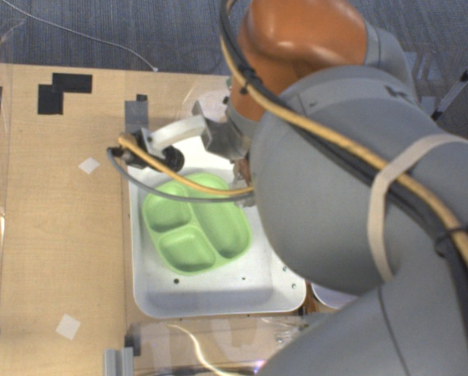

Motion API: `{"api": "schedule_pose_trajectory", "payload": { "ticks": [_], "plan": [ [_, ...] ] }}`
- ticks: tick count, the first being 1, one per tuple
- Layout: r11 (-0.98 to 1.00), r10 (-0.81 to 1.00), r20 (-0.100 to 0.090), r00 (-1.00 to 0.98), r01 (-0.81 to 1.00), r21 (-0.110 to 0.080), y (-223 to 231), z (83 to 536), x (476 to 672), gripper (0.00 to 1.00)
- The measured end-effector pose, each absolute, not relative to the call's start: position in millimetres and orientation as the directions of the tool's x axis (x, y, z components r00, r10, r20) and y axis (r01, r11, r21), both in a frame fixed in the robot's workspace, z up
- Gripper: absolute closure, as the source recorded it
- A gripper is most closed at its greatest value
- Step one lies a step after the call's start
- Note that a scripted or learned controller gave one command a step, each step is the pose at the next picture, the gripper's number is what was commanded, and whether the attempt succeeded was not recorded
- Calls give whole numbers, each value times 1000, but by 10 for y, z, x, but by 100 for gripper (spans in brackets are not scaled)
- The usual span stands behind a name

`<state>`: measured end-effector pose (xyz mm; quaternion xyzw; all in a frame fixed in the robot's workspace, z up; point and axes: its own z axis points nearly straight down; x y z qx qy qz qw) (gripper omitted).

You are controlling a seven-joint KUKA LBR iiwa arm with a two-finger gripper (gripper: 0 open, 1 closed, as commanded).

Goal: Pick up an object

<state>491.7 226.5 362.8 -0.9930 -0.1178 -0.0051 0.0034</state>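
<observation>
Nothing to read from where I stood. No word, number, brand or label showed on the green divided tray point(196, 224), none on the white bin point(210, 298) under it, and the grey arm point(359, 210) with its orange band point(297, 30) carried no lettering I could make out. The wooden surface point(54, 233) bore only black block shapes point(62, 91) near its far edge, plain patches and not letters, plus a couple of small pale squares point(88, 165) that were blank as far as could be told.

Green divided plate point(196, 224) in white bin point(210, 300) (left one), grey arm point(351, 186) overhead — close
</observation>
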Motion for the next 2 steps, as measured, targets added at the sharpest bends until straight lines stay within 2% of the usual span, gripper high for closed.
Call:
{"api": "schedule_pose_trajectory", "payload": {
  "ticks": [1,2],
  "plan": [
    [-977,211,-5,977,211,4,1958,2671,4866,100],
    [-934,358,-2,934,358,1,2128,2337,4864,100]
  ]
}}
